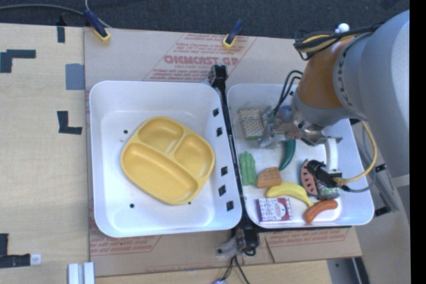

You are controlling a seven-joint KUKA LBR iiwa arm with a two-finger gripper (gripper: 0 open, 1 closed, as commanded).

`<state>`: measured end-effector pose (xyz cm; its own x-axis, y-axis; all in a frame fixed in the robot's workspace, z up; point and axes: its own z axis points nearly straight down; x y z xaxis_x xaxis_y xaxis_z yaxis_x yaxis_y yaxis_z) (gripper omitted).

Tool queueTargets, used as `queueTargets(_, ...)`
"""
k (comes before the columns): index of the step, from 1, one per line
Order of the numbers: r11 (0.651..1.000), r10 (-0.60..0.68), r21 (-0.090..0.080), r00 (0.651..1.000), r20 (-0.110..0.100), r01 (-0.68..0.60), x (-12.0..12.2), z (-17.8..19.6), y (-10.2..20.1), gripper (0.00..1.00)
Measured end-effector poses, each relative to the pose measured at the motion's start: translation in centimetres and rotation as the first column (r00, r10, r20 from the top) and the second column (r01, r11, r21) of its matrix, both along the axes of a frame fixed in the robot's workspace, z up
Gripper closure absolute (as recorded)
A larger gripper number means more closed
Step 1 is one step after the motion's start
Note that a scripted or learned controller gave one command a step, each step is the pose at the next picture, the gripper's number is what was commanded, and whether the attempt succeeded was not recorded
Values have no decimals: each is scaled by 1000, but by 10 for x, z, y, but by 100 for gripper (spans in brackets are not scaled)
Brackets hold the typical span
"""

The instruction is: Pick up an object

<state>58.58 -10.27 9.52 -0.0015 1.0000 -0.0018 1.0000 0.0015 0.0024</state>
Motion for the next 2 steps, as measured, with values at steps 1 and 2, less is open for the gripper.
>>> queueTargets(1, 1000, 0, 0, 1000, 0, 0, 0, 0, 0, 0)
queueTargets(2, 1000, -2, 0, 1000, -2, 2, 0, -10, 8, 0)
